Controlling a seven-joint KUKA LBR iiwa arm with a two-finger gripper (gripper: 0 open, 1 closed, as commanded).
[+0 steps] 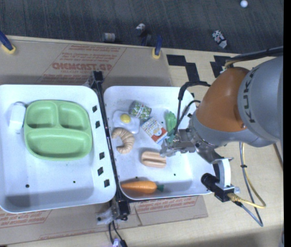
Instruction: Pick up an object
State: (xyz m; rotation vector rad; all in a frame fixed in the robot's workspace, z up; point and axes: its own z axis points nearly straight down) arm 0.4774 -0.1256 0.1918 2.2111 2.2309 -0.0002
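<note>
gripper point(169, 149) low in right bin point(186, 181), can't tell if open or holding anything. hot dog point(153, 159) lies just beside it, w/ carrot point(138, 187) nearer front wall. hot dog prob light, smooth; grab across mid.

Place: I read a robotics lab test cell | Evidence: two shallow white plastic bins point(11, 197) on flat printed cardboard point(83, 60), blue clamps point(3, 40) at far edge, grey-and-orange industrial arm point(238, 107) right, dark carpet point(57, 9) beyond.
</note>
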